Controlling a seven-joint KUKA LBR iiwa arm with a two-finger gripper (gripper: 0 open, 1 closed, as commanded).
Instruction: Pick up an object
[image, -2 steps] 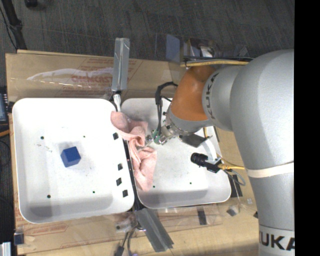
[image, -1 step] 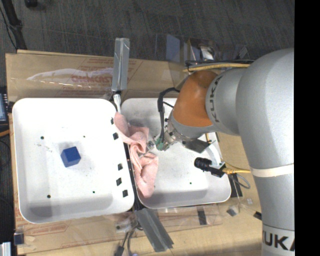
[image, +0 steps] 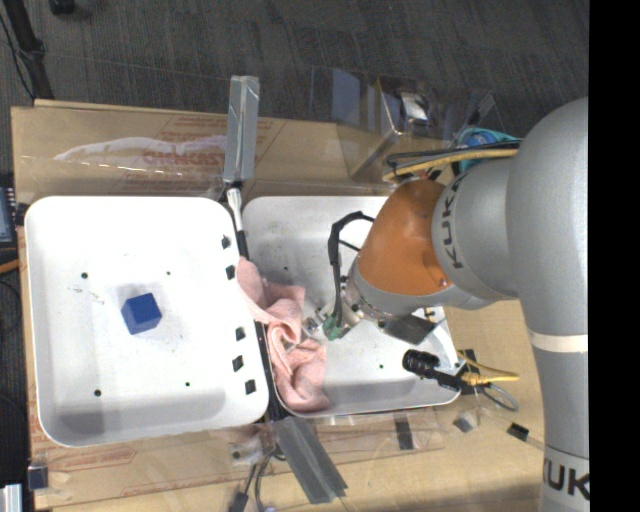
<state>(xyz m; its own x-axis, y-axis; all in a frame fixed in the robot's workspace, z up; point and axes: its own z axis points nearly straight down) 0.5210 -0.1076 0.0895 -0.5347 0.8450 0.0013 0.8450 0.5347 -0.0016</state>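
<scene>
pincer (image: 328, 325) – low in right bin (image: 300, 215), beside pink cloth (image: 290, 340) | grip state unreadable | blue cube (image: 142, 312) – left bin (image: 60, 230)

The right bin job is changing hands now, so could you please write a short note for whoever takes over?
Pincer: low in the right bin, at the edge of the pink cloth; the arm hides whether it is open or shut.
Things: cloth bunched against the right bin's left wall. Blue cube sits alone in the left bin.
Done: no object visibly lifted.
Left: secure a grasp, probably on the cloth, and lift.
</scene>
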